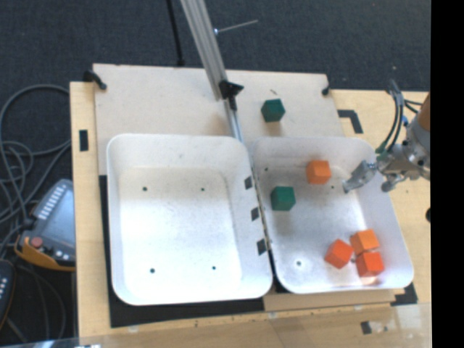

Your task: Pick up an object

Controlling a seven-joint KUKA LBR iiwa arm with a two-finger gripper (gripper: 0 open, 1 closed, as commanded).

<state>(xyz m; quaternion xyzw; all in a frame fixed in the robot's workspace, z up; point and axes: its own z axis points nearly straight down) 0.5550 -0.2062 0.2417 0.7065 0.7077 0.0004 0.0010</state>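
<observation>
Bench: dark carpet surrounds a pale wooden bench (87,194) that I see from above at a slant, with a lighter board (167,93) laid on its upper part.
Left bin: my feed shows the left bin (119,194), shallow and white, filling the centre left of the frame, with small dark dots on its floor.
Right bin: the right bin (395,223) sits just beside it, centre right, their inner walls touching along a seam with dark clips.
Cubes in right bin: I count an orange cube (318,171) near the upper middle, a green cube (283,198) close to the left wall, and three orange cubes (355,251) clustered in the lower right corner, two of them touching.
Stray cube: another green cube (272,109) rests on the board above the right bin, outside both bins.
Gripper: the gripper (371,177) reaches in from the right edge, over the upper right part of the right bin, just right of the lone orange cube and apart from it. Its two fingers look spread, and I see nothing between them.
Arm: only the wrist (413,147) and some cables show at the right edge.
Surroundings: a metal rail (203,35) slants down from the top centre, and a handheld controller (47,223) with grey cables lies at lower left.
</observation>
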